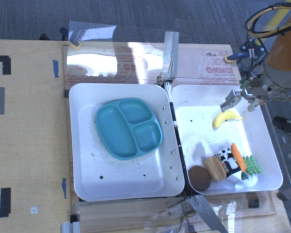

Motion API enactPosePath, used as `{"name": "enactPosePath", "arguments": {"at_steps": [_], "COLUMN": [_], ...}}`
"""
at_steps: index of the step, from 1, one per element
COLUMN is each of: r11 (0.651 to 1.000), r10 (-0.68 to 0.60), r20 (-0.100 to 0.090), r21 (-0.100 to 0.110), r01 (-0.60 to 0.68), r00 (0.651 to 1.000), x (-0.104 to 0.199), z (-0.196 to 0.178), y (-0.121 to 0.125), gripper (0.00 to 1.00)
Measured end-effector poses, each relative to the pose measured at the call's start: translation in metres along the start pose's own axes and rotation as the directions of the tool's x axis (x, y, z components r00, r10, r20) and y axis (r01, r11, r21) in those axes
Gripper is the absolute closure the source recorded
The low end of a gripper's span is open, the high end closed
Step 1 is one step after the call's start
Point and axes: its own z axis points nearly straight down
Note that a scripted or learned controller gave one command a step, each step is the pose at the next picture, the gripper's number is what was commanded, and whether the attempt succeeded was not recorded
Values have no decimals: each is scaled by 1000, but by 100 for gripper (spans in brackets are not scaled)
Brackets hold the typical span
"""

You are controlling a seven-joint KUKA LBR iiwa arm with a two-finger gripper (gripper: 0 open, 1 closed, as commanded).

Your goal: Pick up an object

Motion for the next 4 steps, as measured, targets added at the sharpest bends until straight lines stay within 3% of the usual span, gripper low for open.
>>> {"name": "enactPosePath", "arguments": {"at_steps": [1, 2, 3, 4], "r11": [996, 992, 975, 982], "r10": [-85, -127, -223, -186], "r20": [-3, 2, 3, -9], "r21": [12, -5, -7, -13], "r01": [85, 127, 223, 186], "r00": [996, 992, 975, 982], "x": [-13, -12, -25, -60], "z": [112, 127, 127, 124], "y": [40, -47, -39, -68], "gripper": [0, 0, 0, 0]}}
